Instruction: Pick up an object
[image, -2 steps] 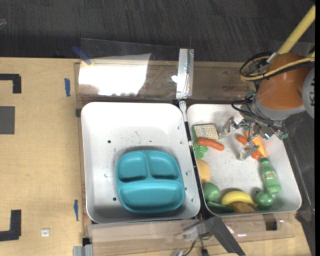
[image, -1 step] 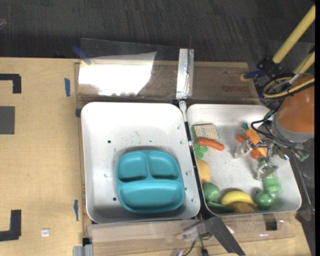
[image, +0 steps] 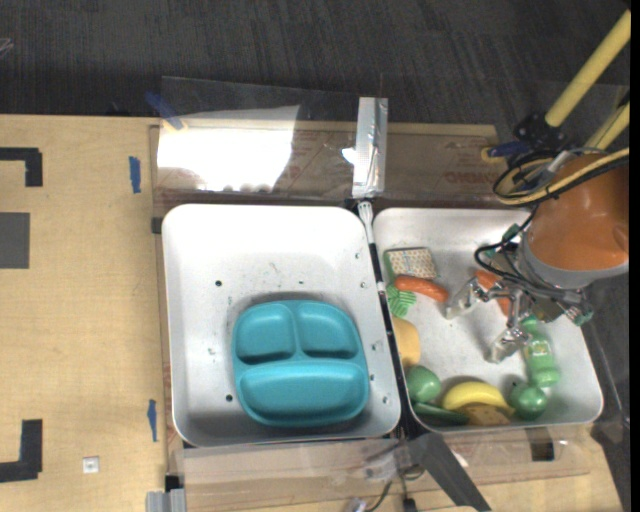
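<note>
A robot gripper (image: 487, 322) hangs low inside the right white bin (image: 590, 400), its two metal fingers (image: 461, 298) spread apart with bare bin floor visible between them and nothing held. Small toy foods lie around it. To its left, near the bin's left wall, an orange carrot-shaped piece (image: 419, 289) rests just below a speckled tan block (image: 412, 263), with a yellow rounded piece (image: 405, 340) lower down against the same wall. Along the near edge sit a green rounded piece (image: 421, 383), a yellow banana (image: 475, 396) and a green ball (image: 529, 401). A green object with a pale label (image: 540, 357) lies just right of the gripper's lower finger; whether they touch cannot be told. The grey arm with its orange band (image: 585, 228) reaches in from the right, trailing yellow and black cables (image: 522, 176). The left white bin (image: 200, 250) holds a teal divided plate (image: 298, 360), upright, towards its near side. Both bins rest on a tan wooden bench (image: 75, 300) marked with black corner shapes and blue tape (image: 135, 174). A clear plastic sheet (image: 230, 150) lies behind the left bin.
</note>
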